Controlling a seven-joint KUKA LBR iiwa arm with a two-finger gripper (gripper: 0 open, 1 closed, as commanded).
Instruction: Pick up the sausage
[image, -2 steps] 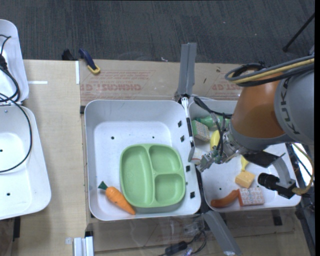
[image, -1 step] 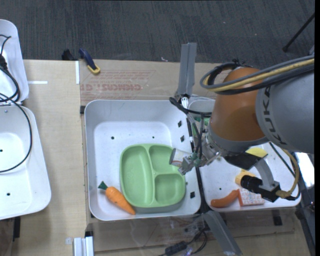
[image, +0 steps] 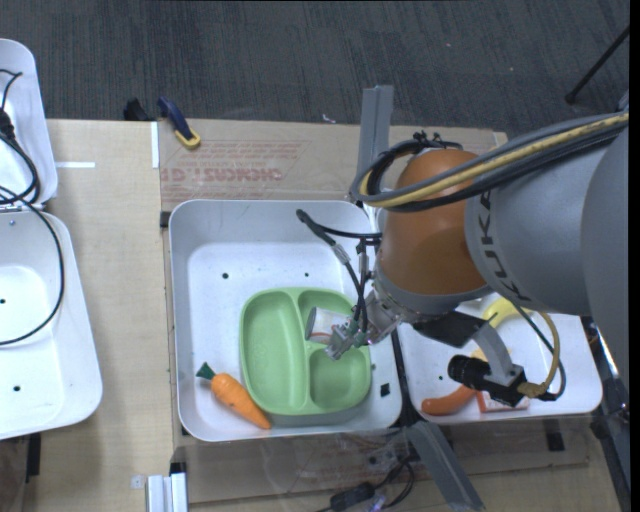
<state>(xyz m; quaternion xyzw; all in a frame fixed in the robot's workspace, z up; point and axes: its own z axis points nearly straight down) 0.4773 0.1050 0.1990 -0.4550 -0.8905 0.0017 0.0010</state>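
1. From the overhead camera you see two shallow white bins side by side; the left white bin (image: 190, 300) holds a light green divided plastic plate (image: 270, 350) with three compartments
2. A toy orange carrot with a green top (image: 235, 397) lies on the left bin's floor, touching the plate's lower left edge
3. The grey arm with its orange band (image: 430, 235) comes in from the right and covers much of the right white bin (image: 580, 395)
4. Your two-finger gripper (image: 342, 340) hangs over the plate, above the ridge between its right-hand compartments; you cannot tell how far the fingers are spread, and nothing can be made out between them
5. The reddish-orange sausage (image: 448, 402) lies in the right bin near its front edge, partly hidden by a black cylindrical part of the arm (image: 478, 374)
6. The sausage sits well to the right of the gripper and lower in the view, across the rims that divide the two bins
7. A yellow object (image: 505, 312) peeks out beside the arm in the right bin
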